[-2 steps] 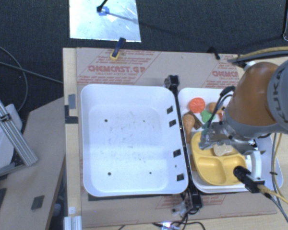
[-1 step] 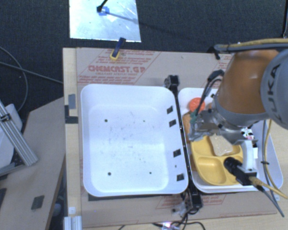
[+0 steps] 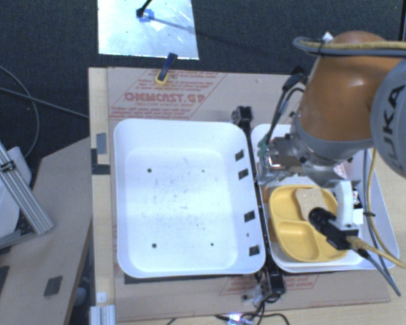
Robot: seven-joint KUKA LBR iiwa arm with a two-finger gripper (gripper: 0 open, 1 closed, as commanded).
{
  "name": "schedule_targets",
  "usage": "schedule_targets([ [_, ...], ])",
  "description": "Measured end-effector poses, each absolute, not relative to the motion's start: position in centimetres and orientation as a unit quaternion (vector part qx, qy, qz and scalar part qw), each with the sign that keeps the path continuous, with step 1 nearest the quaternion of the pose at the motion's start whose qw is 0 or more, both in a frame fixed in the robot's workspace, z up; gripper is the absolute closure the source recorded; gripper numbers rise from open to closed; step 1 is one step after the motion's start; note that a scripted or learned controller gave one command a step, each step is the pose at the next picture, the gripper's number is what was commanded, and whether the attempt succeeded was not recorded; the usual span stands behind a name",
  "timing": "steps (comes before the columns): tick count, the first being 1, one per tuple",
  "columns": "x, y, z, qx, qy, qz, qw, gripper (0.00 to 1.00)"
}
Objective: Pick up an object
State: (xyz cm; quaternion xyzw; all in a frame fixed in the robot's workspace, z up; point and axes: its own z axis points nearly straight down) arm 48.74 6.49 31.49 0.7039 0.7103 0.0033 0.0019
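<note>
A yellow divided plate (image 3: pixel 292 239) lies in the right bin (image 3: pixel 382 230), filling most of its near half. A tan, bread-like slab (image 3: pixel 315 200) rests in the plate's far compartment. The grey and orange arm reaches in from the right and covers the bin's far half. My gripper (image 3: pixel 276 162) hangs low at the right bin's left wall, just beyond the plate's far left corner. The wrist hides most of it, and I see nothing held in it.
The left bin (image 3: pixel 132 181) sits beside it, with black clips (image 3: pixel 243 175) along the shared wall. Both bins rest on a cardboard sheet (image 3: pixel 189 90). A small yellow and blue tool (image 3: pixel 166 69) lies at the back near a foil sheet (image 3: pixel 147 19). A metal frame (image 3: pixel 13 181) stands at the left.
</note>
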Motion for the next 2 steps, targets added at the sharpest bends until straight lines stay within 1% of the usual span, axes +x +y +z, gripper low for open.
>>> schedule_targets([
  [1,48.7,4.7,29.2,0.707,0.707,0.0009,0.001,1.00],
  [2,48.8,-0.4,41.2,0.708,0.706,0.0051,0.006,1.00],
])
